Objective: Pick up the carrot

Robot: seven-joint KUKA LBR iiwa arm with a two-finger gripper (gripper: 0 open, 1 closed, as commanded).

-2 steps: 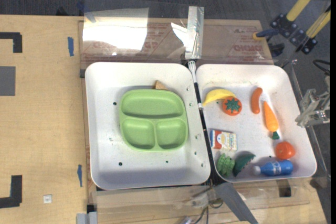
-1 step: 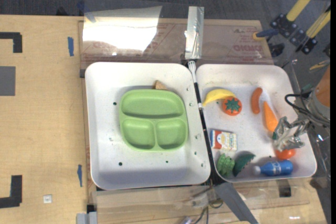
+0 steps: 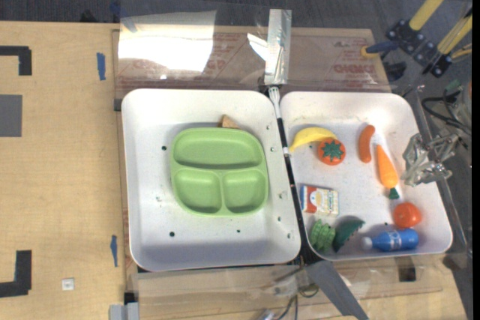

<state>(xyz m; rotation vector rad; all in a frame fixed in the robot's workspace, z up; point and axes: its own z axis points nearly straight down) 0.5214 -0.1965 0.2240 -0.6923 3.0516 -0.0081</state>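
Pale wooden boards make up the bench, on which 2 white bins are set side by side under clear plastic sheeting at the back. The carrot point(image 3: 386, 165) is found in the right bin point(image 3: 352, 187), towards its right wall, lying lengthwise with its green top towards the near edge. Just left of the carrot, almost touching its far end, a red sausage point(image 3: 365, 143) is laid. Further left of the carrot a tomato point(image 3: 331, 151) and a banana point(image 3: 313, 137) are seen. Nearer than the carrot, just past its green top, a red-orange ball point(image 3: 406, 215) is placed, with a blue bottle point(image 3: 395, 240) beyond that. A small carton point(image 3: 319, 200) and a dark green vegetable point(image 3: 334, 232) lie to the carrot's near left. Well left of the carrot, a green plate point(image 3: 220, 170) with 3 compartments is held in the left bin point(image 3: 139, 161). Just right of the carrot, apart from it, the metal gripper point(image 3: 426, 160) is seen over the bin wall; whether it is wide or narrow cannot be told, and nothing is seen held in it.
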